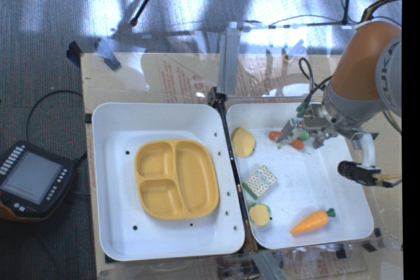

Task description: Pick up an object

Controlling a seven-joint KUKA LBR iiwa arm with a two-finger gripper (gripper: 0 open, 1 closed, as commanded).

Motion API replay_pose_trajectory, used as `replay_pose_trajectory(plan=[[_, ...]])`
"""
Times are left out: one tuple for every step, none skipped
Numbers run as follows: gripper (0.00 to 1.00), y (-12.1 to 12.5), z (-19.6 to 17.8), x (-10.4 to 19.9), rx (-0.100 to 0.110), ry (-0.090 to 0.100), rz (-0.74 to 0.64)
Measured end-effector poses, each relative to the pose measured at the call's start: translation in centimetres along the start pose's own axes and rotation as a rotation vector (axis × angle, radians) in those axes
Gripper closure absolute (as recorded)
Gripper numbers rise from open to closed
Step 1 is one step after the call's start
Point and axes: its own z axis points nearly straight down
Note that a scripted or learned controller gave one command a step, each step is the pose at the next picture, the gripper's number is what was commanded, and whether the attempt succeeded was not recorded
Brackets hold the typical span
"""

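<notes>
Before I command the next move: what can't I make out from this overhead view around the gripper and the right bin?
- Gripper: small and dark against the wrist hardware; its finger state is unreadable.
- Small orange-red item under the gripper: partly covered by it, so its identity and any contact are unclear.
- Right bin: the arm hides its upper right corner.
- Patterned packet: print too small to read.

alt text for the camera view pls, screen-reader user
Grey robot arm's gripper hovers over a small orange-red toy in the right white bin, which also holds a plastic carrot. The left white bin holds a yellow divided tray.
</notes>
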Motion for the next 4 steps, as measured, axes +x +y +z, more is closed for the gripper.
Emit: replay_pose_trajectory(plan=[[1.0, 0.1, -1.1, 0.0, -0.002, 0.001, -0.001], [1.0, -1.3, -7.4, -2.3, -0.013, -0.002, 0.08], [0.0, -1.4, -7.1, -2.3, -0.007, -0.001, 0.08], [0.0, 4.4, 1.6, -4.2, 0.004, 0.0, 0.037]])
